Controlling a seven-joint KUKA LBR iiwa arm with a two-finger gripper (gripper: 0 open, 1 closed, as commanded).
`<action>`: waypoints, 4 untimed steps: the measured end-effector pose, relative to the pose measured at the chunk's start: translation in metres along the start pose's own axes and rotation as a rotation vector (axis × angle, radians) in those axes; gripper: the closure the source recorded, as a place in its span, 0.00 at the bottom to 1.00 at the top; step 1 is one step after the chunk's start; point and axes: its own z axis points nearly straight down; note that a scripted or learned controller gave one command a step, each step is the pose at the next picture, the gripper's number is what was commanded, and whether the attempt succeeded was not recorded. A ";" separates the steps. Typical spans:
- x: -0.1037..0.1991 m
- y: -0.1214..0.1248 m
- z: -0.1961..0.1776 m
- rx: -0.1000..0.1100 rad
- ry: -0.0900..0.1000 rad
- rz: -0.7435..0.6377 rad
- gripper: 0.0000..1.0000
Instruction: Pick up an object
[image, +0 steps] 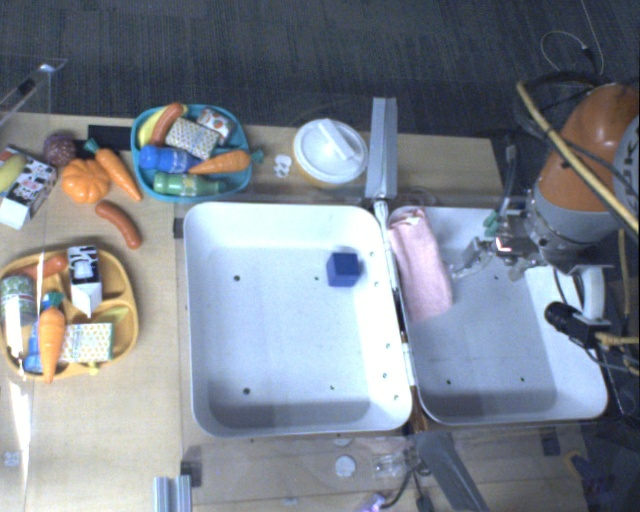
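A small blue cube rests on the floor of the left bin, near its upper right. A pink rolled cloth lies along the left wall of the right bin. My gripper hangs over the upper middle of the right bin, just right of the pink cloth and apart from it. The grey arm with its orange band reaches in from the right.
A white lidded cup stands behind the bins. A blue bowl of toy food sits at the back left, a yellow tray of toy food at the far left, and loose toy vegetables between them. Cables hang by the right bin's edge.
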 end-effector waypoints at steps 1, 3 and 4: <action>0.004 0.042 0.105 -0.013 -0.001 -0.007 0.00; 0.006 0.053 0.110 -0.020 -0.005 -0.123 0.00; 0.007 0.050 0.110 -0.025 -0.006 -0.180 0.00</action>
